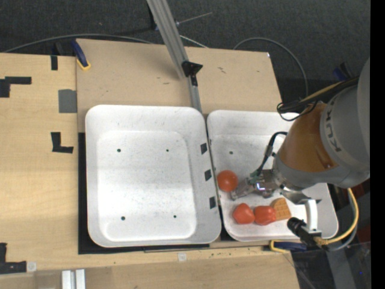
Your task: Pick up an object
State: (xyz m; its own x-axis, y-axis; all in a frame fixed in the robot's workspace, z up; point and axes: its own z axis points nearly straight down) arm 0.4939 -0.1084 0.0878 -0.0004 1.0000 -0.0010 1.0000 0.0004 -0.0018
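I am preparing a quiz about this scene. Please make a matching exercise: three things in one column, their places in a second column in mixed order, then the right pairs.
Things:
1. orange ball
2. tan waffle-like piece
3. hand

Places:
A. near the right bin's front wall
B. close to the divider between the bins
C. above the two red items

Pairs: 1-B, 2-A, 3-C

From my feed the light is even and fairly bright, coming from overhead. The two white bins (pixel 144 173) read almost blown out, their speckled floors washed pale. Shadows are soft: a thin dark one runs under the bins' near edge, and the arm (pixel 325 149) dims the right bin beneath it. The picture is slightly soft and grainy throughout, and the wooden table (pixel 36 161) looks flat, without glare.
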